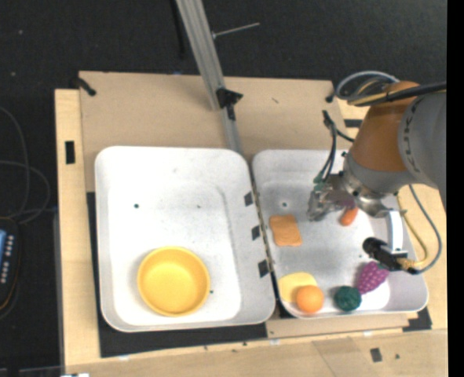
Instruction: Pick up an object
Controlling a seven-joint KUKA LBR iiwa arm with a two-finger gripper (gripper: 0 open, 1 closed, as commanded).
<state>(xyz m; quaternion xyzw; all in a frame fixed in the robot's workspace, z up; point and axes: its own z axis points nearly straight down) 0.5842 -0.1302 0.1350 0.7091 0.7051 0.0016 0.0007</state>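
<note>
we see the gripper (323, 207) low in the right bin (294, 171); its grip we cannot tell. we should centre over the carrot (348, 217) before closing.

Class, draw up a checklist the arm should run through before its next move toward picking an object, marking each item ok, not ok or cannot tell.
1. Objects present in the right bin: ok.
2. Gripper over that bin: ok.
3. Object between its fingers: cannot tell.
4. Tan block lies free, apart from others: ok.
5. Orange ball free of neighbours: not ok, against the yellow piece.
6. Yellow bowl sits in the left bin: ok.
</note>
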